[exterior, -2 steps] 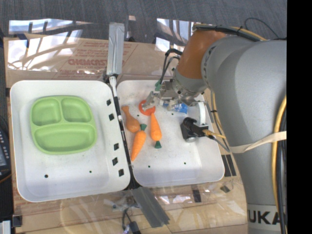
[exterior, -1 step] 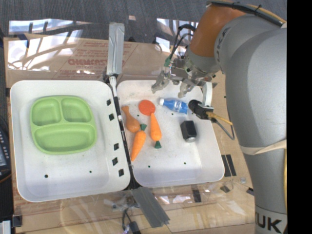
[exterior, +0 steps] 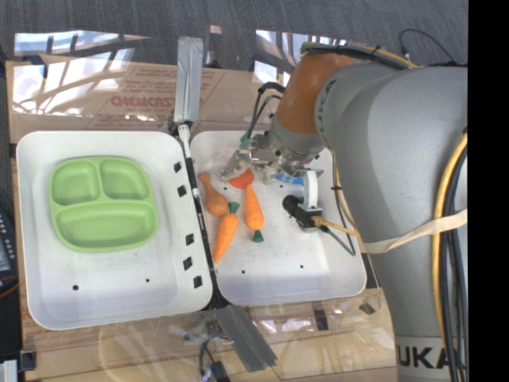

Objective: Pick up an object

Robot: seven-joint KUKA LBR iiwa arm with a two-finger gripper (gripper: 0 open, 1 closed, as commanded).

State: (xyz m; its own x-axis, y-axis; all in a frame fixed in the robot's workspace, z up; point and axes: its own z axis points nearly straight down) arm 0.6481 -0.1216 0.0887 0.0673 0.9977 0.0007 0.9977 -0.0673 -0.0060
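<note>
Tapered orange carrots (exterior: 253,205) on speckled white bin (exterior: 278,273), tool (exterior: 248,161) above, grip state indiscernible.

Green divided plate (exterior: 103,203), orange carrots (exterior: 253,206), white bins (exterior: 48,277), orange-banded grey arm (exterior: 382,134)

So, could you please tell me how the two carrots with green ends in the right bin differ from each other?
The upper carrot lies nearly straight up and down the picture, green end lowest; the lower carrot slants, green end uppermost at the right. The upper carrot sits nearer the gripper; the lower carrot lies closer to the bins' shared wall. Both are orange, tapered and lying flat.
</note>
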